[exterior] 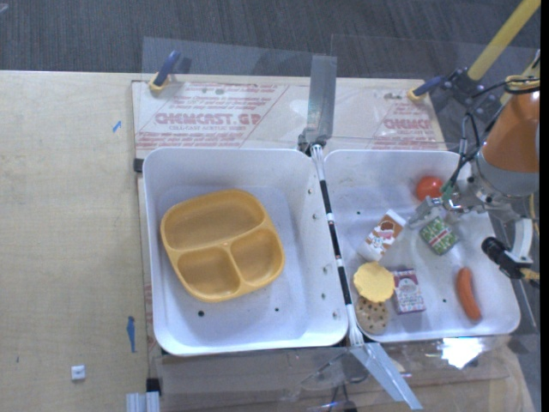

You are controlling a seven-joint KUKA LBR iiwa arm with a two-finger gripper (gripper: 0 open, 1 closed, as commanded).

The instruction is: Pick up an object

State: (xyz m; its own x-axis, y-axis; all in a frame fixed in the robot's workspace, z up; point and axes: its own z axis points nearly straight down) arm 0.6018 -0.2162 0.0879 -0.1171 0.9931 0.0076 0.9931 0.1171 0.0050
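My gripper (436, 211) hangs over the right bin (506, 316), reaching in from the right below the arm's orange band (513, 141). A green packet (438, 236) lies directly under its tip; I cannot tell whether they touch. A red tomato (428, 186) sits just above and left of the gripper. A small white and red carton (383, 235) lies to the left. Nearer the front are a yellow round piece (374, 281), a speckled cookie (371, 314), a red box (409, 291) and an orange sausage (467, 293).
The left bin (163, 316) holds a yellow three-part plate (221, 243). A ridge (330, 230) divides the two bins. Black cables (506, 260) hang at the right bin's right edge. Bare wooden bench (60, 230) lies to the left.
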